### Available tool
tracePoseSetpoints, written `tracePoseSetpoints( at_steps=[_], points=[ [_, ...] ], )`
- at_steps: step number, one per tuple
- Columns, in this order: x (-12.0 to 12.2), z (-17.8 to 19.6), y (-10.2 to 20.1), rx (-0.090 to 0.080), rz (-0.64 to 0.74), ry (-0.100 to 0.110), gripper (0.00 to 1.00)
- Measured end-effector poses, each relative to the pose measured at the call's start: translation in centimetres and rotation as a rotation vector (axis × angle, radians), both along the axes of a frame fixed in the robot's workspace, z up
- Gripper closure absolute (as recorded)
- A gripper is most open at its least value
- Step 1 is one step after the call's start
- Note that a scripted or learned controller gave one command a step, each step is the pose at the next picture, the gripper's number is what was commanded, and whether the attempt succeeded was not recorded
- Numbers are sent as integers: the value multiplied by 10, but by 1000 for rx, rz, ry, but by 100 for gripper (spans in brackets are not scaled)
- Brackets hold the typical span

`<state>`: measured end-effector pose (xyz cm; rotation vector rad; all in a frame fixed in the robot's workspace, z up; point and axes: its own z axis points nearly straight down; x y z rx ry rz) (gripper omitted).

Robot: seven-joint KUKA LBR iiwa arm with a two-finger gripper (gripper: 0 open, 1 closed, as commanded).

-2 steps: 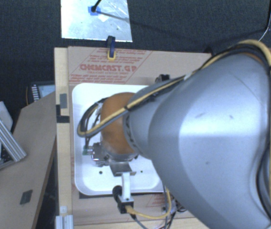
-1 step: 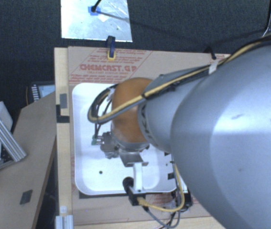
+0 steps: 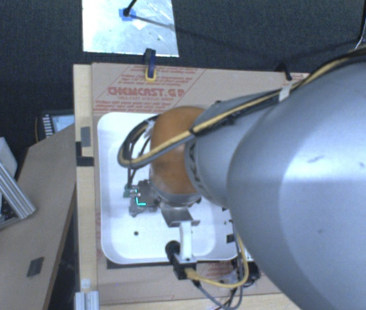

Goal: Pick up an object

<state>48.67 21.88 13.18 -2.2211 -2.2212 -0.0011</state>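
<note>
Camera view: gripper (image 3: 145, 202) over the white bin (image 3: 108, 173), tucked beneath the wrist.

Whether the gripper is spread or pressed together cannot be told: the grey arm (image 3: 299, 173) and its orange band (image 3: 170, 150) cover it from above, and a teal light (image 3: 141, 203) glows on its left side. A small dark speck (image 3: 136, 232) lies on the bin floor just below and left of the gripper, apart from it and too small to identify. The bin rests on a brown paper-faced sheet (image 3: 189, 82) printed in red "CHEMCAST GP"; the smaller lines around it are unreadable. A blue-and-yellow clamp (image 3: 149, 64) grips the sheet's far edge.
</note>
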Motion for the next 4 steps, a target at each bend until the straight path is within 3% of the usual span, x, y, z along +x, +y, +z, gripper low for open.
tracePoseSetpoints(
  at_steps=[1, 2, 3, 4],
  points=[
    [62, -6, 16, 0, 4, -4, 0],
    [26, -25, -7, -2, 0, 5, 0],
    [26, 201, 15, 8, 7, -16, 0],
    [70, 263, -29, 1, -2, -10, 0]
  ],
)
